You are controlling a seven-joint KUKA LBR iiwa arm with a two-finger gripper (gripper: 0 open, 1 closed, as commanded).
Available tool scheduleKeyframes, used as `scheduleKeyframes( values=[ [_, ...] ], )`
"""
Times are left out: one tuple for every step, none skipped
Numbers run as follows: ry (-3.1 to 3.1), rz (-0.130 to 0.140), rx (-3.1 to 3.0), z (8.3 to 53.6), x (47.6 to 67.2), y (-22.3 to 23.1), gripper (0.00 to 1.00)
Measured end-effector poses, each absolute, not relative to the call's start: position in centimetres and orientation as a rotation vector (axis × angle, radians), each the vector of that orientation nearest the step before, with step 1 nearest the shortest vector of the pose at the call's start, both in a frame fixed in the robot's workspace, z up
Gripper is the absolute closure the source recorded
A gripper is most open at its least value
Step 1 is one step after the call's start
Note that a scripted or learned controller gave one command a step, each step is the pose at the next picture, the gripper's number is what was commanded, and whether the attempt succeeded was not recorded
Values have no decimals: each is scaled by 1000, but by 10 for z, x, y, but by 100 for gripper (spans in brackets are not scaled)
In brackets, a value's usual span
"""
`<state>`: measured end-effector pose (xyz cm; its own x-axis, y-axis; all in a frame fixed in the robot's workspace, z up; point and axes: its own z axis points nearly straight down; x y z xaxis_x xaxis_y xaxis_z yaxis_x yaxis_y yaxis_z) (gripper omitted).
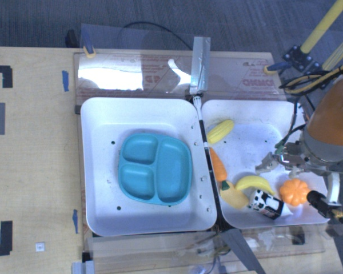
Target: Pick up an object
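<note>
The right bin holds a yellow corn cob at its back left and an orange carrot along its left wall. A yellow banana lies near the front, with a black-and-white cow toy just in front of it. An orange pumpkin sits at the front right. My gripper reaches in from the right and hangs over the bin's middle, above and behind the banana and pumpkin. Nothing shows in its grasp.
The left bin holds a blue divided plate. A raised divider runs between the two bins. The arm's grey body and orange band cover the right bin's right side. Cables and a yellow pole stand at the back right.
</note>
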<state>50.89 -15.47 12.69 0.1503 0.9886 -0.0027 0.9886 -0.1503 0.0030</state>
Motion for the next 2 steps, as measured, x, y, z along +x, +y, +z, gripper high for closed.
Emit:
scheduleKeyframes(
  values=[
    [2033, 5, 2403, 111, 598, -204, 0],
    [1922, -3, 2489, 119, 485, -196, 0]
  ],
)
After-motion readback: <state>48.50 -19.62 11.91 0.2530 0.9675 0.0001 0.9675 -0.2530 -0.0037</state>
